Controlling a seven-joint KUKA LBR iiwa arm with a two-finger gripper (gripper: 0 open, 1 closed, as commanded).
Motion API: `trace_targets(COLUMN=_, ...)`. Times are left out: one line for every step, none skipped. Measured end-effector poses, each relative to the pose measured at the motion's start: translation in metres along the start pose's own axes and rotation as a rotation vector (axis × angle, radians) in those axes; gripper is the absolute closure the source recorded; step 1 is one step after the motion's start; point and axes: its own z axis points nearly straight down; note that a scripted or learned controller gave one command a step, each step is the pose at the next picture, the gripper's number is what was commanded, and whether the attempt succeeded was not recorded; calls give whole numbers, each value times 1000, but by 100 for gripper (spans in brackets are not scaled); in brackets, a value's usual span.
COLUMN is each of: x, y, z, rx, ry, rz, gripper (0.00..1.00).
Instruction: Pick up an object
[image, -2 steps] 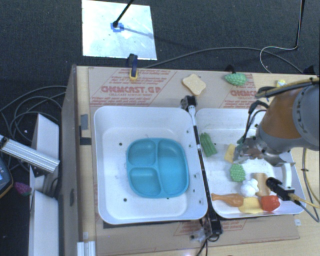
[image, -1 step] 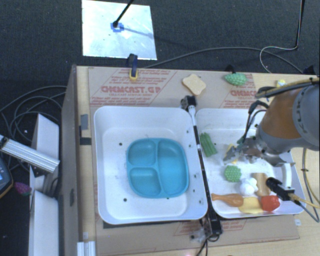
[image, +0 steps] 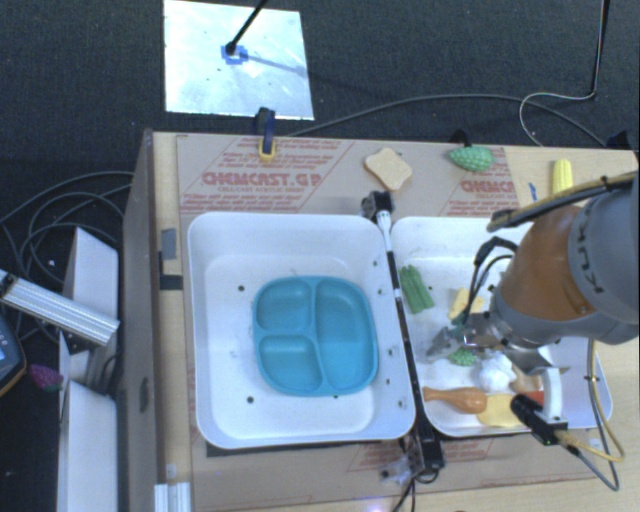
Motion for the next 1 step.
trace_targets(x=-17, y=55, z=-1, rx=-2, ry=-2, rz=-1, gripper=0)
